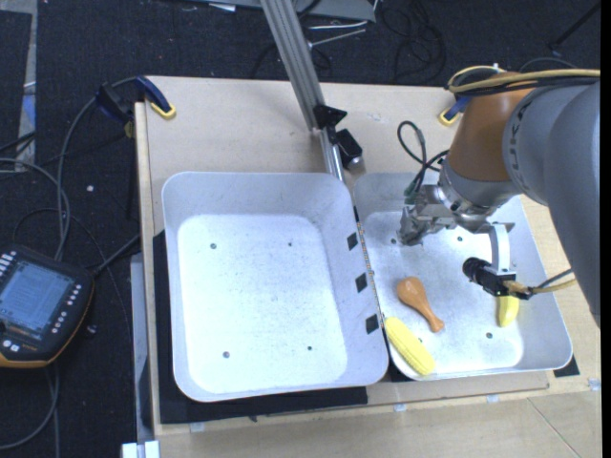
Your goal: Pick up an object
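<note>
Plainly, the hazards start at the near edge. The corn [409,347] lies in the right bin [468,348], tucked into its near-left corner, close against the wall and the rim of the left bin [258,294]. A descent there would likely strike the wall or that rim before it got around the cob, and could push the cob tighter into the corner.

Just beyond it, apart from the corn, the drumstick [421,304] lies out on the open floor, slanted. This looks the easier target, yet its rounded, tapering shape could squirt out of a grip taken on the thin end, or roll if nudged from one side.

Farther back, the gripper [411,235] is low over bare floor at the bin's far-left part, well apart from both things; whether it is spread or closed I cannot tell. Nothing shows in its grasp. Closing where it stands would likely catch nothing. A straight move toward the drumstick at this height might shove it towards the corn rather than straddle it.
</note>
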You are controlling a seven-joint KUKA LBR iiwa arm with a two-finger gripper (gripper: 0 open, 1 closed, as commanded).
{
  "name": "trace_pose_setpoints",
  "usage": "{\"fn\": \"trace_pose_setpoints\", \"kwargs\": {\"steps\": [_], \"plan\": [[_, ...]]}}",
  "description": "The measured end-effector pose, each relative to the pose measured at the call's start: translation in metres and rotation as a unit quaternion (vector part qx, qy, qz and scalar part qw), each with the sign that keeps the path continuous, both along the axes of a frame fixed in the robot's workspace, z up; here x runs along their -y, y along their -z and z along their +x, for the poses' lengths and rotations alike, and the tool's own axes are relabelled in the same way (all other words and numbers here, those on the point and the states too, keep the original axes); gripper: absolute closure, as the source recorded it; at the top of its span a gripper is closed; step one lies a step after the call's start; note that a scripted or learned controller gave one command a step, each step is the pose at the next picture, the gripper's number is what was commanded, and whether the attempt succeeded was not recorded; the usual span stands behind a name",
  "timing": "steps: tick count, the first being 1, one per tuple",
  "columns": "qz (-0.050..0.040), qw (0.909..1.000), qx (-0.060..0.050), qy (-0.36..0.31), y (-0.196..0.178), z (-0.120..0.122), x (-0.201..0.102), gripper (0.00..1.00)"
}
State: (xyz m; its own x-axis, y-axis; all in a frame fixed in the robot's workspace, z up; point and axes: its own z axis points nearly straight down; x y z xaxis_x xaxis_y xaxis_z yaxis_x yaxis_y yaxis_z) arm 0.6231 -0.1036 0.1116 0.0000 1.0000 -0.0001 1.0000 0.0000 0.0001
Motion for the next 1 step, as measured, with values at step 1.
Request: {"fn": "trace_pose_setpoints", "kwargs": {"steps": [1], "plan": [[-0.0002, 1.0, 0.002, 0.0, -0.046, -0.0063, 0.0032, 1.0]]}}
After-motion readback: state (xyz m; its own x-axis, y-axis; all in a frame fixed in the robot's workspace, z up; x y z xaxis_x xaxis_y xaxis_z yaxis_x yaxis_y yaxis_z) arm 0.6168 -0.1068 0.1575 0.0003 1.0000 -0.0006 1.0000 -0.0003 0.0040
